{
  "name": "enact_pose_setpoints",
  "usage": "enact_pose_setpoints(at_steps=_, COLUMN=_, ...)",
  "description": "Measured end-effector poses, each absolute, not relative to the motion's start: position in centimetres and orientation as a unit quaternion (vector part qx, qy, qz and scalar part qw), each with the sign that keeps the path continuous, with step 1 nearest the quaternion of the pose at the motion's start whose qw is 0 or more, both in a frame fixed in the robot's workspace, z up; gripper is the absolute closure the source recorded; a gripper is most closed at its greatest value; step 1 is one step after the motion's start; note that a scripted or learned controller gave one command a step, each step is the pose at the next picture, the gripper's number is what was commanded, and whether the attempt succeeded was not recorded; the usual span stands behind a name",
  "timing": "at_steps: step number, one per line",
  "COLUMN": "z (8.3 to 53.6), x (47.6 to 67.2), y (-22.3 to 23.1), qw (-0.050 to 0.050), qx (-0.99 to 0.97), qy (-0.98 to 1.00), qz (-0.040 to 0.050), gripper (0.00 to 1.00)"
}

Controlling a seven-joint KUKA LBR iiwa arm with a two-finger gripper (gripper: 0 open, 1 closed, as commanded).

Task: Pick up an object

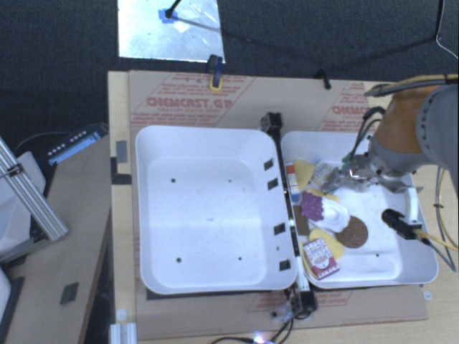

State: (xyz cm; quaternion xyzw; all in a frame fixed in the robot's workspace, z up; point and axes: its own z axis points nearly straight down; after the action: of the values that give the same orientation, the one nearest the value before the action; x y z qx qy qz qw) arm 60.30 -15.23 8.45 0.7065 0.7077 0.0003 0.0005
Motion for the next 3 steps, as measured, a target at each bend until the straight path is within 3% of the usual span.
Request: enact_pose_setpoints(at_steps=3, z=8.45, x=60.30, y=-15.24, qw=0.001, qx=0.706, qy=0.708, qz=0.0002, gripper=0.00)
